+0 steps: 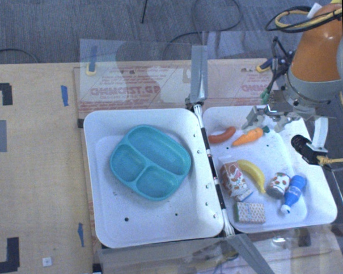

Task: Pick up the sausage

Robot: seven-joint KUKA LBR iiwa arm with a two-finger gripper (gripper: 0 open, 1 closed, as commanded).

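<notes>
The sausage, reddish and slightly curved, lies at the back left of the right bin, close to the divider. Just to its right lies an orange carrot. My gripper hangs over the back of the right bin, above the carrot's right end and to the right of the sausage. Its fingers are spread apart with nothing between them.
The left bin holds a teal divided plate. In the right bin also lie a banana, a small printed carton, a round tin, a blue bottle and a patterned packet.
</notes>
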